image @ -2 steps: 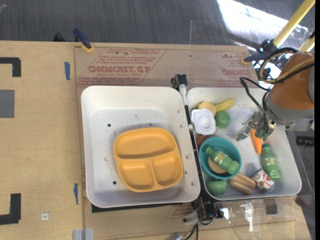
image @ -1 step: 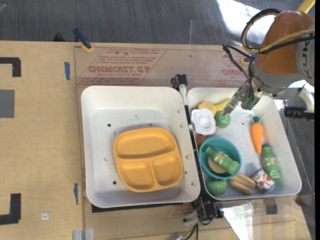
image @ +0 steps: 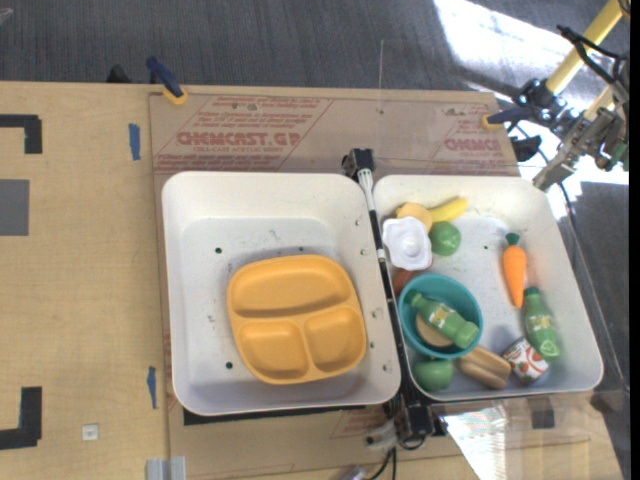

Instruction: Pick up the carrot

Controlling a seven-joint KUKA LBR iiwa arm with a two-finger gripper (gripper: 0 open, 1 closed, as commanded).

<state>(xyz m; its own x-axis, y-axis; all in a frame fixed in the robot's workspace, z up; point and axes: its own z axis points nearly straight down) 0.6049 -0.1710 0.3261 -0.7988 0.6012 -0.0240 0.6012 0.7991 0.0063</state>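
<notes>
1. Claw (image: 590, 143) sits at the upper right of the camera view, outside the bins and above the far right corner of the right bin (image: 575, 268); whether it is apart or together I cannot tell.
2. Carrot (image: 514, 271) lies in the right bin near its right wall, green top pointing to the far side, well apart from the claw.
3. Just below the carrot stands a green bottle (image: 540, 323), and beside that a small can (image: 527, 360).
4. Teal bowl (image: 440, 315) in the same bin holds another green bottle (image: 447, 319).
5. Near the far wall lie a banana (image: 435, 209), a white fried egg (image: 407, 243) and a green ball-like fruit (image: 445, 238).
6. Left bin (image: 190, 268) carries a yellow divided tray (image: 295, 316).
7. Both bins rest on the desk (image: 80, 268).
</notes>
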